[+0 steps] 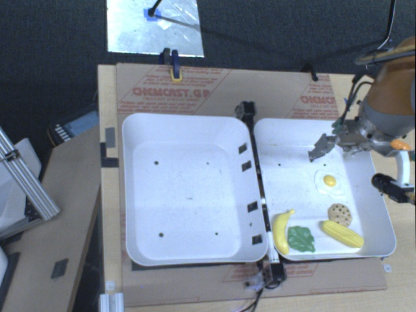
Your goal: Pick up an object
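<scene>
The right bin [292, 174] holds a fried egg [329, 181], a cookie [339, 213], a corn cob [342, 234], a banana [281, 231] and a green leaf piece [301, 238]. My gripper [323, 148] hangs over the bin's upper right part, above and slightly left of the egg. It reaches in from the right under the orange-banded wrist [392, 90]. Nothing shows between its fingers.
The left bin [188, 187] lies beside the right one, with black clips [250, 168] along the shared wall. Both sit on a cardboard sheet [195, 86]. A foil sheet [155, 18] lies at the back; an aluminium rail [23, 181] stands at far left.
</scene>
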Robot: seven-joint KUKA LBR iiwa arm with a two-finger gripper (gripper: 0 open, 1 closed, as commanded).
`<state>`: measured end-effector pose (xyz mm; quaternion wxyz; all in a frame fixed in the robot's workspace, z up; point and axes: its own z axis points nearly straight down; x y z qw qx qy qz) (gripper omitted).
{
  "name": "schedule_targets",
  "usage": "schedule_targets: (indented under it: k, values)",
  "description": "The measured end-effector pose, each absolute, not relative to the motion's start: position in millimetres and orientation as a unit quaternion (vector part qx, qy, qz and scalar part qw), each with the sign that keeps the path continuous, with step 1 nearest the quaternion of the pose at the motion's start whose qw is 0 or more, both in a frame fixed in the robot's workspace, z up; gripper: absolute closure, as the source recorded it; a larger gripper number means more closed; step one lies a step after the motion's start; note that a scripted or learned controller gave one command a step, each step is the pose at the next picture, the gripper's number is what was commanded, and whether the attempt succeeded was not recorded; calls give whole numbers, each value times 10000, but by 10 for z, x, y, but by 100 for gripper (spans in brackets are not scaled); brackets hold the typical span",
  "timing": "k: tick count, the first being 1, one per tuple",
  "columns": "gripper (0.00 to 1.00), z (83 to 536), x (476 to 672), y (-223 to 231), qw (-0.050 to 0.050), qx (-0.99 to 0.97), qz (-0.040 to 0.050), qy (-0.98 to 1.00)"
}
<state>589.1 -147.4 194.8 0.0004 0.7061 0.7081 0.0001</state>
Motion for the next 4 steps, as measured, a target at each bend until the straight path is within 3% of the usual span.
schedule_targets:
  k: [1, 2, 3, 4]
  values:
    - [0, 3143, 5940, -908, 52, 7032, 52, 7110]
    - [0, 3463, 5651, -297, 10, 7032, 27, 7110]
    - [0, 3736, 5427, -213, 17, 7047, 21, 7095]
    - [0, 4107, 5052, -173, 20, 7049, 25, 7093]
